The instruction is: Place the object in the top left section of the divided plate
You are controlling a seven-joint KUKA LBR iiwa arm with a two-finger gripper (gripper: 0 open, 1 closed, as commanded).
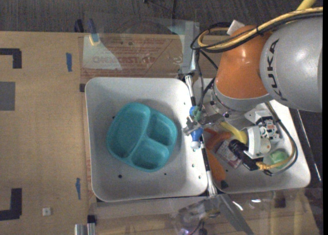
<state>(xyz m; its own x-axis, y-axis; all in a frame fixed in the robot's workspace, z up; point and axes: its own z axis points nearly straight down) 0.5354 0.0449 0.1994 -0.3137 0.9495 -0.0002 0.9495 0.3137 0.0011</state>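
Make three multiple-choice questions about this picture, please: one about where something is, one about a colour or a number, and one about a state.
1. In which bin does the divided plate lie?
A. the left bin
B. the right bin
C. on the cardboard outside both bins

2. How many sections does the plate have?
A. two
B. three
C. five

3. What is in the plate's sections now?
A. nothing, all are bare
B. a yellow object in the top left one
C. objects in every one

Answers:
1. A: the teal plate rests on the floor of the left bin, while the arm hangs over the right bin.
2. B: one long section and two smaller ones show.
3. A: only teal surface shows inside each section; the loose objects lie in the right bin.
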